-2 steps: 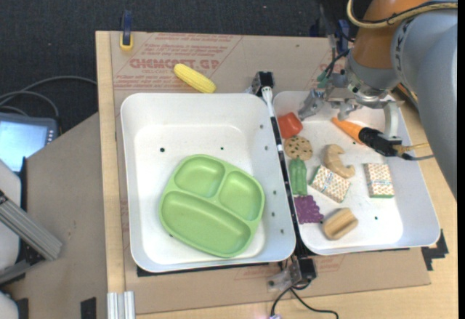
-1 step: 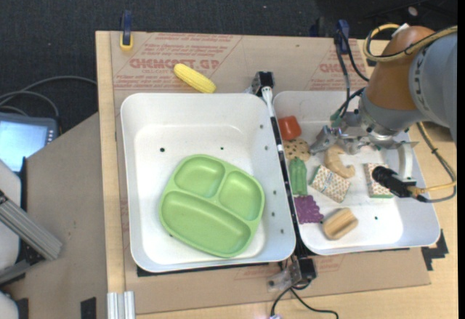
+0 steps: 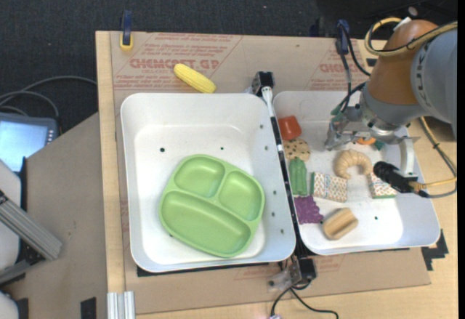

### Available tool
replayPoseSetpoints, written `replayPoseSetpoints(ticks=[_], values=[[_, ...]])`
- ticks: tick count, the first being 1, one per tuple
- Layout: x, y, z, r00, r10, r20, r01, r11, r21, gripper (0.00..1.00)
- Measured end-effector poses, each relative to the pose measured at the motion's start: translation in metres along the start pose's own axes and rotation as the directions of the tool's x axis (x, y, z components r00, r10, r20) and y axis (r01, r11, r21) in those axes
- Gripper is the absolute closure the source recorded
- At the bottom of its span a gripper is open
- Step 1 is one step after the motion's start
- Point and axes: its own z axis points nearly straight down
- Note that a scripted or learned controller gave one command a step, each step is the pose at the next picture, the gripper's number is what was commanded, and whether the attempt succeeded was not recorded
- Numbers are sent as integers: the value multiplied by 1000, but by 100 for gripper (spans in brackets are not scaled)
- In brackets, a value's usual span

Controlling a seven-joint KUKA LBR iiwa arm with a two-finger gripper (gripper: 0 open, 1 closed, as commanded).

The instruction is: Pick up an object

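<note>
Your claw (image 3: 347, 137) hangs over the right bin (image 3: 421, 227) beside the croissant (image 3: 352, 160), open or closed I cannot tell, so next drop onto it and squeeze.

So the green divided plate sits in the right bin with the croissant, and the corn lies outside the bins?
Not quite: the camera view shows the green divided plate in the left bin, alone. The croissant is in the right bin; the corn does lie outside the bins.
</note>
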Motion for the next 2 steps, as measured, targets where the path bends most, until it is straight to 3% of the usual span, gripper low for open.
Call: replayPoseSetpoints(ticks=[1,2], values=[[0,0,1,1000,0,0,0,1000,1,0],[0,0,1,1000,0,0,0,1000,1,0]])
